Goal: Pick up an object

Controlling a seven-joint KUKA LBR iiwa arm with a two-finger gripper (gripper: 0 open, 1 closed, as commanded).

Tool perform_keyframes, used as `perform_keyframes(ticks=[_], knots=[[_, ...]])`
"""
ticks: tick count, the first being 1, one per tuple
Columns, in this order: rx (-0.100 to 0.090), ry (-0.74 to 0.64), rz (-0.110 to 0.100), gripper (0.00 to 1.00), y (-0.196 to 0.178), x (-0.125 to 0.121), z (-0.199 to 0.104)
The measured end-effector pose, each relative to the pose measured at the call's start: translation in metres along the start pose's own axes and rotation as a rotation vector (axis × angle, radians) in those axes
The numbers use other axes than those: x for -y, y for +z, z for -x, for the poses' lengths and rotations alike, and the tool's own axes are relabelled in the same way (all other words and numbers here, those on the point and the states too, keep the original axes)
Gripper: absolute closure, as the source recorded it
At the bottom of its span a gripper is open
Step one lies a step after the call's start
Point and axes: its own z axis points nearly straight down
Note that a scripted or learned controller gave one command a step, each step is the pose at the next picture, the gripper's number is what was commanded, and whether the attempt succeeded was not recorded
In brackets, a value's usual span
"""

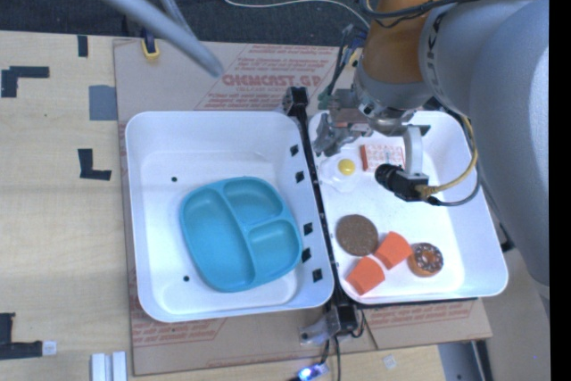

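My gripper [335, 138] hangs over the far left part of the right bin [477, 227], just above a fried-egg toy [341, 169]. A red and white strip [384, 155] lies beside it, partly under the arm. Nearer the front of that bin lie a brown round cookie [357, 234], two orange blocks [376, 263] and a small sprinkled donut [426, 259]. Nothing shows between the fingers.
The left bin [156, 192] holds a blue divided plate [239, 232]. A black divider with clips [308, 192] runs between the bins. The big grey arm covers the far right of the right bin. A black cable-end piece [400, 181] hangs over that bin.
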Motion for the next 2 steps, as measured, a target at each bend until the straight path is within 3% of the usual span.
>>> perform_keyframes(ticks=[2], knots=[[0.000, 0.000, 0.000, 1.00, -0.020, -0.028, -0.102]])
